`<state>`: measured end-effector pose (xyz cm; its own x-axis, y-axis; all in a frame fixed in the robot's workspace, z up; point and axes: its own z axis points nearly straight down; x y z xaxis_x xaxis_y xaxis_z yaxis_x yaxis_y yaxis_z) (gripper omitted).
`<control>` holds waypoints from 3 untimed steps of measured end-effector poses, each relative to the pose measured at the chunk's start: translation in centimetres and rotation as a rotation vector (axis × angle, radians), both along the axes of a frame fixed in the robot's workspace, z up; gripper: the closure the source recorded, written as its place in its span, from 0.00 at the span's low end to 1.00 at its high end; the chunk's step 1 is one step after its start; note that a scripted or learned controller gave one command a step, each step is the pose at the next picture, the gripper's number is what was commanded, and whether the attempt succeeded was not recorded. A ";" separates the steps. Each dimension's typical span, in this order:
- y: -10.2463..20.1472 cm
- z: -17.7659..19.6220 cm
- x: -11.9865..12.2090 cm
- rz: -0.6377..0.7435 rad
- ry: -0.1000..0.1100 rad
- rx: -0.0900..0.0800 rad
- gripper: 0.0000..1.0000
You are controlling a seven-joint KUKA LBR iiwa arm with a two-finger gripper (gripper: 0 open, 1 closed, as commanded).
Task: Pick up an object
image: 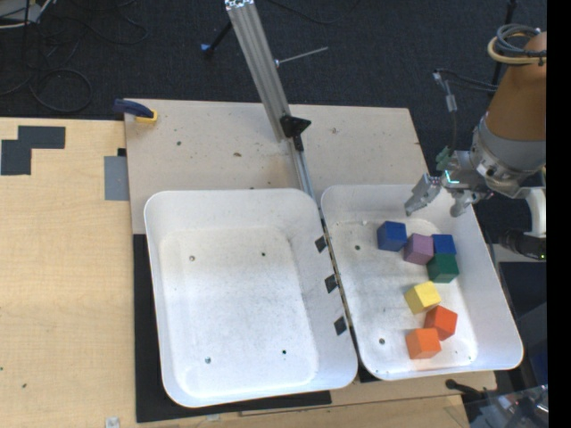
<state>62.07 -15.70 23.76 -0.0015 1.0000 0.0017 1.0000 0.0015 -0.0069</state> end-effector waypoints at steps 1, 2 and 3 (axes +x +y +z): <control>0.0 0.2 0.1 0.001 -0.004 -0.001 0.00; -0.3 -4.2 0.1 -0.001 0.000 -0.001 0.00; 0.2 -8.7 -0.4 -0.001 0.000 0.000 0.00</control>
